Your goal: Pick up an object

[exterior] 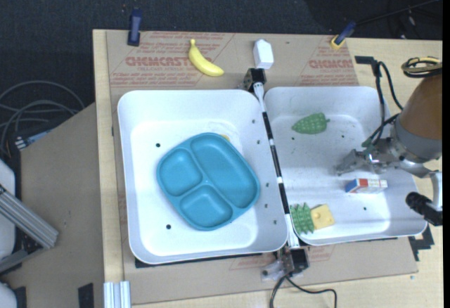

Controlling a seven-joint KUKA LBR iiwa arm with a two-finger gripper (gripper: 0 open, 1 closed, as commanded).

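Observation:
My gripper (360, 160) hangs over the middle right of the right bin (330, 99), at the end of the grey arm that enters from the right. Just below it a small white tube with red and blue ends (365, 185) lies on the bin floor, apart from the gripper. A green leafy toy (310, 124) rests toward the bin's back. A yellow block (322, 216) with a green spiky piece (301, 219) beside it sits at the front left corner. I see nothing held in the gripper.
A blue divided plate (206, 180) lies in the left bin (140, 131). A yellow banana (203, 61) and a white item (264, 53) rest on the bench behind the bins. A black cable (383, 88) runs along the right bin's back right.

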